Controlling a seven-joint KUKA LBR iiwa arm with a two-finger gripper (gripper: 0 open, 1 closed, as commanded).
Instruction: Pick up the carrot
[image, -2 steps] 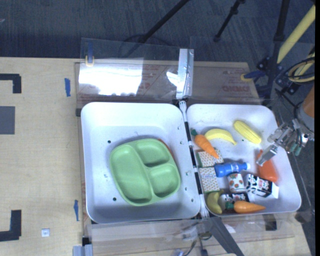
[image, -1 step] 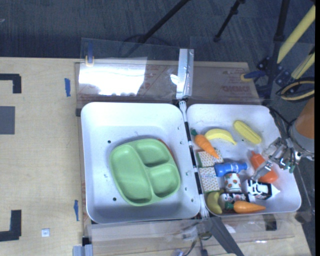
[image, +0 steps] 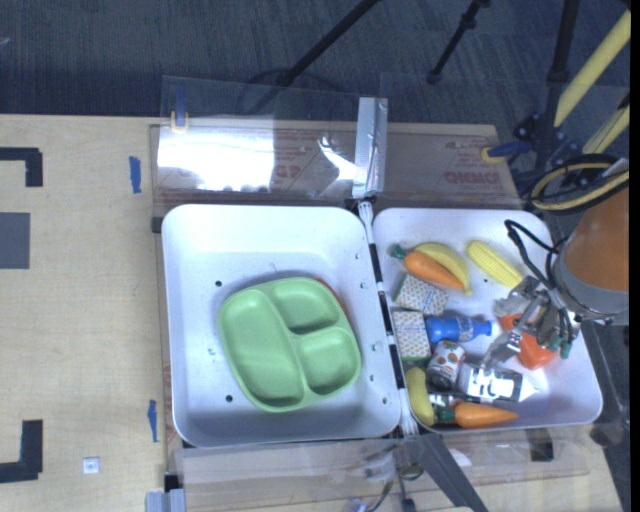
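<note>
Low, gripper (image: 532, 335) hangs over right bin (image: 580, 400) (arm bent)

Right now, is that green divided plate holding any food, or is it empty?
Empty. The green divided plate lies flat in the left bin, and all three of its compartments show bare green; the toy food sits in the right bin.

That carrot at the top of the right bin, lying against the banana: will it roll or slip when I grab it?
The carrot looks like smooth, tapered moulded plastic, so probably stiff, light, and apt to slip toward its narrow end. Being round, it may roll if nudged, though the banana touching it could check that.
</note>
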